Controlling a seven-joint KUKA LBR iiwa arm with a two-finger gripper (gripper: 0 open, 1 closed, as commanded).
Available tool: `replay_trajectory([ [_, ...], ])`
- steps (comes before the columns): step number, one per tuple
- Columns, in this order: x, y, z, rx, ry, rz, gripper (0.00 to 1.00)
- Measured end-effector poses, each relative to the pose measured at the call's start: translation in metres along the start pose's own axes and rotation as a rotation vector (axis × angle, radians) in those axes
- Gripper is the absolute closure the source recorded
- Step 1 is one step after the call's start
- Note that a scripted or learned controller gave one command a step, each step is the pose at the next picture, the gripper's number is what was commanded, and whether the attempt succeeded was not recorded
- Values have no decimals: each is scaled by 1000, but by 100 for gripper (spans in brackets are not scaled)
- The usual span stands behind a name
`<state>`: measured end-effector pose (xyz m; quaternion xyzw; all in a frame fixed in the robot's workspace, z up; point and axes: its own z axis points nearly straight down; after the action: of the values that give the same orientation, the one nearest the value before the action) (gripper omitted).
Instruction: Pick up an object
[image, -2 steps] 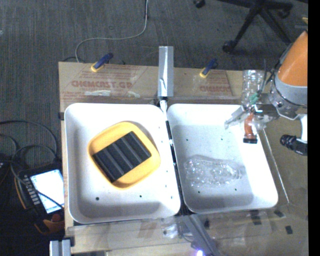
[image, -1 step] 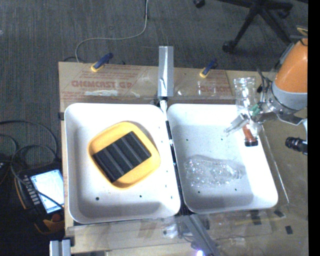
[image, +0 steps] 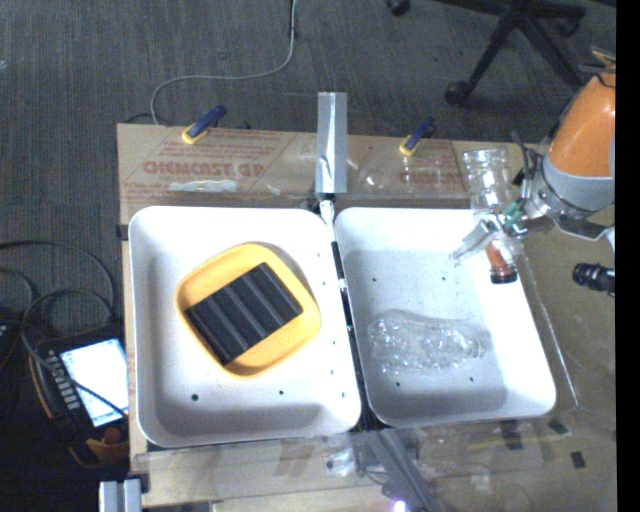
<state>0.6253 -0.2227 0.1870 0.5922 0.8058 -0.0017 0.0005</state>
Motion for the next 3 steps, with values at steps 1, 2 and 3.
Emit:
replay_trajectory([
  [1,-2,12,19,0,0,-68,0],
  [2,-13,41,19,0,-1,-104,0],
  [3,-12,42,32,0,0,-137,0],
])
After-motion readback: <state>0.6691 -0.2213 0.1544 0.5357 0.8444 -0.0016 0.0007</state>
